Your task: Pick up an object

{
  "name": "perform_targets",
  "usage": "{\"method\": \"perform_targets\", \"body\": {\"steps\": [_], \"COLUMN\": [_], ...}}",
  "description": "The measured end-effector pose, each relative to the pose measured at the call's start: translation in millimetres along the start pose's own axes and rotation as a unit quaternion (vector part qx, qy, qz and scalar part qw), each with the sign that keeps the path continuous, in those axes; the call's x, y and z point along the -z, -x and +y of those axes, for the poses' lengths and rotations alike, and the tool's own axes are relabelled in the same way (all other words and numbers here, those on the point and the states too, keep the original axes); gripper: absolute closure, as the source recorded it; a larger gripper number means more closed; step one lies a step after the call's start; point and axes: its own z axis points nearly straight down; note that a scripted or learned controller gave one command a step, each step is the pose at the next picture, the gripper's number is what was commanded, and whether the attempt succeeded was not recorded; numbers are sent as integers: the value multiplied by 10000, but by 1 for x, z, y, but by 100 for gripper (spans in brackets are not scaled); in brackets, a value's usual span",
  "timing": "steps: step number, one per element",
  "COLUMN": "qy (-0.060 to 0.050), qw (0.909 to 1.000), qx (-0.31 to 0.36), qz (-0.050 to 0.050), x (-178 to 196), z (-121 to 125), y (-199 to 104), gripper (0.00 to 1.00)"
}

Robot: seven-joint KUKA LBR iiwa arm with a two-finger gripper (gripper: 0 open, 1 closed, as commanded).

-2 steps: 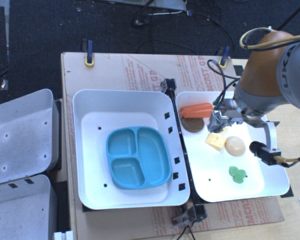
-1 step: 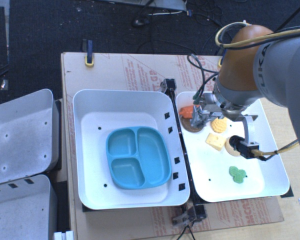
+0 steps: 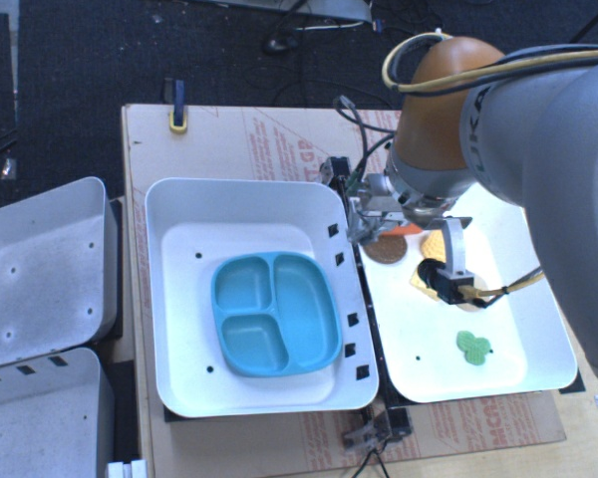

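Note:
My gripper (image 3: 371,223) hangs low over the far left corner of the right bin (image 3: 538,361), next to the wall between the bins. Just below it lies a round brown disc (image 3: 386,250), touching or nearly touching the gripper's tip. An orange piece (image 3: 412,229) and a pale yellow piece (image 3: 432,244) lie right of the disc, partly hidden by the wrist. A small green toy (image 3: 472,347) rests alone nearer the front of that bin.
The left bin (image 3: 179,217) holds a blue three-compartment plate (image 3: 275,313) at its middle. The grey arm covers the right bin's far right part. Two white lids (image 3: 40,257) lie off the bench to the left.

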Motion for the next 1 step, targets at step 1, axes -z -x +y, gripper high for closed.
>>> {"method": "perform_targets", "body": {"steps": [1], "qy": [2], "qw": [10000], "qx": [-1], "qz": [1], "x": [17], "z": [10], "y": [-48], "gripper": [100]}}
